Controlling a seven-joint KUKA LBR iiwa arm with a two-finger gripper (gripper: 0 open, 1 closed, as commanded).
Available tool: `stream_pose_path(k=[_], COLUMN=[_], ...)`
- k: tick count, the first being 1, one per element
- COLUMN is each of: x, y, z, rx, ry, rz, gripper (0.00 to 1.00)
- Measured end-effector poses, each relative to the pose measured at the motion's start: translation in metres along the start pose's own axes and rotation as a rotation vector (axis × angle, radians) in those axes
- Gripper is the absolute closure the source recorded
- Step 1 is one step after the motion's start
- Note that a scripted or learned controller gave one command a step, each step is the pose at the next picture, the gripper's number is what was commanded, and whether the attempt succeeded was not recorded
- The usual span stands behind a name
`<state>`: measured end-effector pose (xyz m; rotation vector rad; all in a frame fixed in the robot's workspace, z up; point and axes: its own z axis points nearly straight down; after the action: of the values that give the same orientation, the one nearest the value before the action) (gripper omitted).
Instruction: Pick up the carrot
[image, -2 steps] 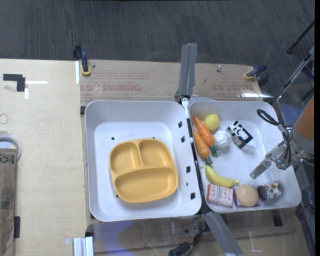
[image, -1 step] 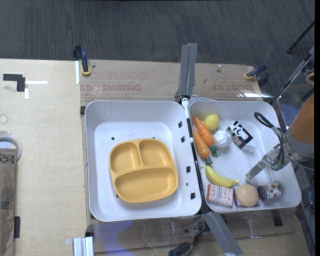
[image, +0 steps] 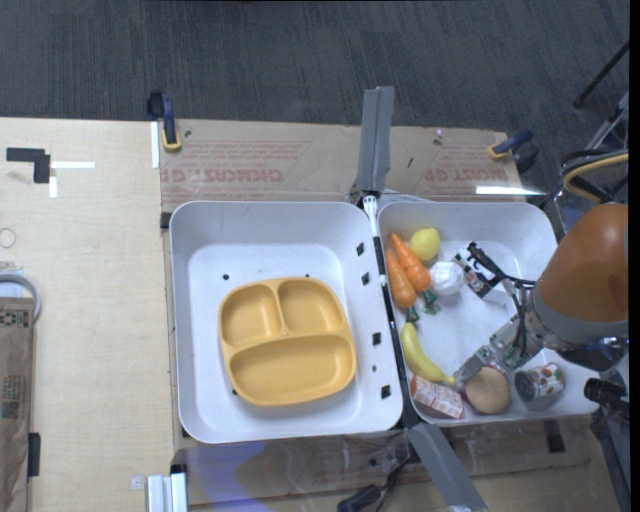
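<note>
The carrot (image: 401, 272) lies in the right bin (image: 535, 222), hard against its left wall. It looks like two orange roots side by side, with green tops pointing toward the front. My gripper (image: 492, 352) hangs low over the front part of this bin, to the right of the carrot and well apart from it, above the gap between a banana (image: 418, 355) and a brown round bun (image: 487, 390). The grey arm with its orange band (image: 595, 265) comes in from the right.
A yellow lemon (image: 425, 243) and a white crumpled item (image: 444, 279) sit just right of the carrot. A red-and-white packet (image: 437, 398) and a small printed can (image: 540, 382) lie along the front wall. The left bin (image: 190, 300) holds a yellow divided plate (image: 288, 341).
</note>
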<state>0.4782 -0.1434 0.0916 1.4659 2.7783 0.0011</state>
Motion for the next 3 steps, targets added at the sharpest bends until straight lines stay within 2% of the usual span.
stream_pose_path(k=[1,2,3], x=[0.045,0.021,0.02], y=[0.048,0.135,0.136], z=[-0.1,-0.1,-0.109], rx=[0.0,0.0,-0.002], ry=[-0.002,-0.002,-0.004], rz=[-0.398,-0.584,-0.581], gripper=[0.0,0.0,1.0])
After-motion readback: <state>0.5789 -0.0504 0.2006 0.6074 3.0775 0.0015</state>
